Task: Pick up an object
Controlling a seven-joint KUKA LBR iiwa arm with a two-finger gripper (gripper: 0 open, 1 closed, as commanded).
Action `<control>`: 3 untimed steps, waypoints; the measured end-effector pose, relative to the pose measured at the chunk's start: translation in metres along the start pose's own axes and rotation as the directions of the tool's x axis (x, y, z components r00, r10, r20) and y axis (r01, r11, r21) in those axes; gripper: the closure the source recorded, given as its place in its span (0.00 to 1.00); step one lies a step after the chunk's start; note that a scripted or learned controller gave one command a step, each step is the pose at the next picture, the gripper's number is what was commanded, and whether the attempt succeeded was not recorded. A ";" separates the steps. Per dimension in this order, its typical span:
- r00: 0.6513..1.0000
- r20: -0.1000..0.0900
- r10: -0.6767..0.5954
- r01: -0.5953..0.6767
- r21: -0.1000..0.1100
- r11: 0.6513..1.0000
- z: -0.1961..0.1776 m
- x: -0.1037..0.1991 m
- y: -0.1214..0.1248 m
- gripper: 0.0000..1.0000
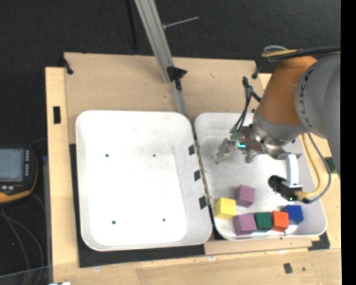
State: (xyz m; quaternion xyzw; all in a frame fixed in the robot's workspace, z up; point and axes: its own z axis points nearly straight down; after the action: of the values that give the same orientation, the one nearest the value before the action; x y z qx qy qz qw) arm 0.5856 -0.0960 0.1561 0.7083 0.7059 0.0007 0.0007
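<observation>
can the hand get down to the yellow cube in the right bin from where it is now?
Probably yes. The hand hangs over bare floor in the right bin, with the yellow cube nearer the camera along the same wall. The closest purple cube sits slightly apart, but the bin wall may crowd one finger.

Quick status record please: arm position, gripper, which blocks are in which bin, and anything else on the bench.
arm: reaches in from the right, over the right bin
gripper: low over the right bin's upper left, apart from the blocks
right bin contents: purple block, yellow block, second purple block, green block, orange block, blue block, clustered along the near edge
left bin: white, beside the right bin
other: metal pole at the back
</observation>
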 end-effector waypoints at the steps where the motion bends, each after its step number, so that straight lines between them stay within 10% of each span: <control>1: 1.000 0.000 0.002 -0.002 -0.001 1.000 0.000 0.000 0.000 0.00; 3: 1.000 0.000 0.006 -0.006 -0.002 1.000 0.000 0.000 0.000 0.00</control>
State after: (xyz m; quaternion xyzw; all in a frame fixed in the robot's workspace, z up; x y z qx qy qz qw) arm 0.5857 -0.0961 0.1561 0.7104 0.7038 0.0011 0.0015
